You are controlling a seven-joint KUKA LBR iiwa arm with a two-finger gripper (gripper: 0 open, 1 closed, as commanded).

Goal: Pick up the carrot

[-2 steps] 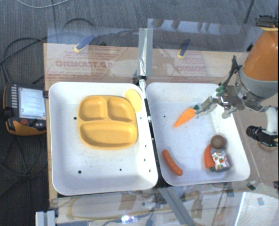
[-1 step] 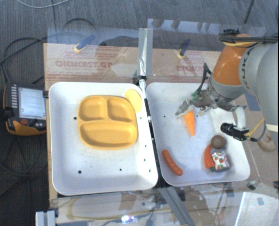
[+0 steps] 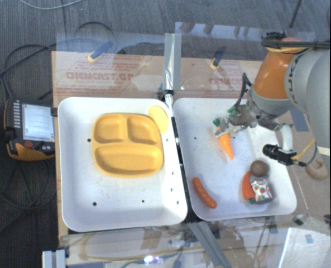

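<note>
Carrot [image 3: 226, 146] lies in the right bin [image 3: 207, 166] with its leafy end just under the hand [image 3: 236, 121], and I cannot tell how the hand is set

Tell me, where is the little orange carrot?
The small orange carrot lies in the right white bin, near its top, just under the gripper.
</note>
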